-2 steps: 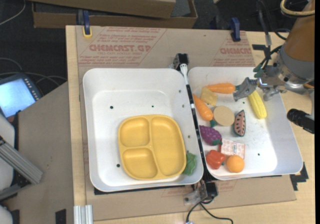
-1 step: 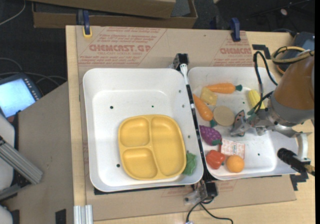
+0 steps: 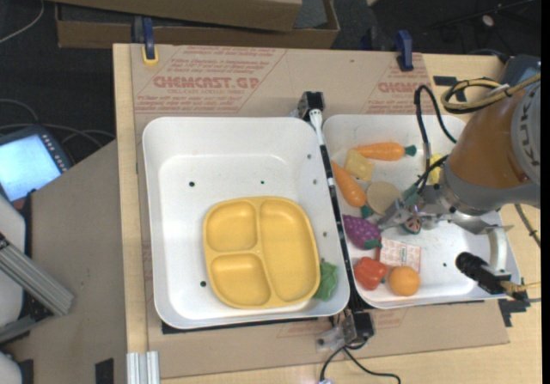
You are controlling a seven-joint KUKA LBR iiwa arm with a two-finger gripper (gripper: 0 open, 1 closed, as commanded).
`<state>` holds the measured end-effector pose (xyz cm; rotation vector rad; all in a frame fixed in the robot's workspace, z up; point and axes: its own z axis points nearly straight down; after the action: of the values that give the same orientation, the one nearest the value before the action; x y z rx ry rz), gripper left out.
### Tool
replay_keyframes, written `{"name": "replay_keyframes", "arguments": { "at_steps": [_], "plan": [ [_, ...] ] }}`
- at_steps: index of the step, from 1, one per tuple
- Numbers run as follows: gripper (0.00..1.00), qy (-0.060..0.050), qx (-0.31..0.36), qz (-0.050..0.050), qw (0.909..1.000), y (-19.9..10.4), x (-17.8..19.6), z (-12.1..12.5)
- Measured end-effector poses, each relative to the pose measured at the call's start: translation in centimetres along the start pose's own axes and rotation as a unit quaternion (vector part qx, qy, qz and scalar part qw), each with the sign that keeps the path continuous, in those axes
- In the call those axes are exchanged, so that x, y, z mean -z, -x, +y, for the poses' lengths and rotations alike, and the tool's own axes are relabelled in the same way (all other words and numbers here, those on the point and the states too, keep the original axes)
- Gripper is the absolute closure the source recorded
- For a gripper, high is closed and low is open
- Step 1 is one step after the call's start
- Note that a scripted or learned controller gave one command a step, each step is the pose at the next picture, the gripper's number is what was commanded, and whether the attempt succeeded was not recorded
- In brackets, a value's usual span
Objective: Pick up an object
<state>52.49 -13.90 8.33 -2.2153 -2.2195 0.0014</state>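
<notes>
Gripper [image 3: 412, 217] of mine sits low in the right bin [image 3: 447, 283], near its middle; whether it is open or has hold of anything I cannot tell. Just beside it toward the left wall lie a purple grape bunch [image 3: 362, 231], a tan disc [image 3: 381, 196] and an orange carrot [image 3: 348, 185]. I judge them light, stiff and slippery plastic, best pinched across the narrow waist. Open floor lies toward the right wall. The left bin [image 3: 172, 202] carries a yellow tray [image 3: 259, 250].

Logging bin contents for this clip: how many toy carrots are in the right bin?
2. One carrot lies near the bin's far edge; the second carrot lies slanted along its left wall. The arm may hide more.
</notes>
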Motion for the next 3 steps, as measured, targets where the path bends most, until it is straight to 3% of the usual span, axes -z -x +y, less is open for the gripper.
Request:
{"name": "replay_keyframes", "arguments": {
  "at_steps": [1, 2, 3],
  "plan": [
    [0.00, 0.004, 0.000, -0.002, 1.0000, -0.1, 0.2, 2.5],
    [0.00, 0.001, -0.002, -0.001, 1.0000, 1.6, 0.1, 1.5],
    [1.00, 0.003, -0.001, -0.002, 1.0000, 1.5, 1.2, 1.5]
  ]
}}
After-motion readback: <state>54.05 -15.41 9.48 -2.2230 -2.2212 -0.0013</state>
